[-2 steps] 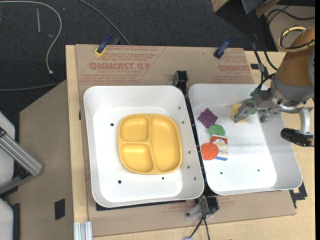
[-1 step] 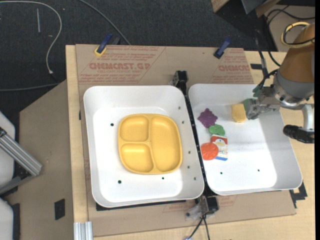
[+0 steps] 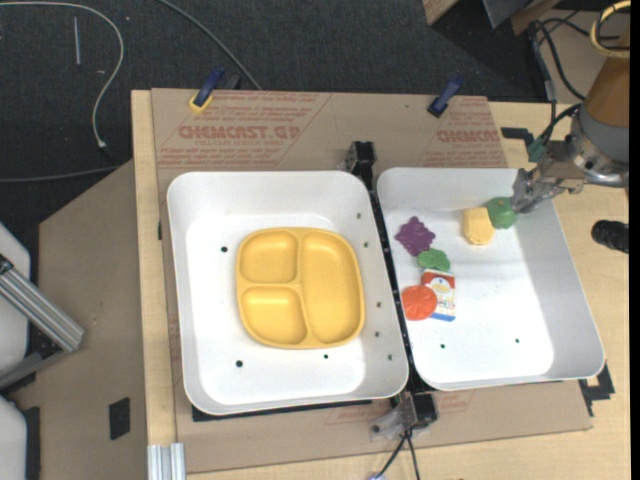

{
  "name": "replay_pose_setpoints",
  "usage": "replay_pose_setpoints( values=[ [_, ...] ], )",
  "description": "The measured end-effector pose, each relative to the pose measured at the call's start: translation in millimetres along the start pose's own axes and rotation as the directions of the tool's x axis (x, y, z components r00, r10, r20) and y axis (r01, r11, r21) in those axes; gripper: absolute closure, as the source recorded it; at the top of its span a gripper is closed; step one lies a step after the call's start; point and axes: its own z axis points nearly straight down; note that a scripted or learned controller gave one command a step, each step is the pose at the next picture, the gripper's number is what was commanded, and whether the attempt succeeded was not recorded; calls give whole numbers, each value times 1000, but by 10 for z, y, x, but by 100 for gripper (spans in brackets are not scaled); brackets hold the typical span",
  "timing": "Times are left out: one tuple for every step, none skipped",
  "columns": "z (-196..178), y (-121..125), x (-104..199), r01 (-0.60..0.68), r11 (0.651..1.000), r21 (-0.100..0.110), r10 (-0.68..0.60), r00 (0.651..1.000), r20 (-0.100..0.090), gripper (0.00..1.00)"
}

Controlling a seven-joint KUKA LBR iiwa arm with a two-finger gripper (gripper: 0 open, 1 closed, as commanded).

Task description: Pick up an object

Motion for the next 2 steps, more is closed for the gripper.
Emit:
replay_pose_setpoints(
  values=[
    [-260, 14, -1, -1, 1000, 3, 1, 1000, -1, 100],
    [-288, 101, 617, 6, 1000, 7, -6, 1000, -6, 100]
  ],
)
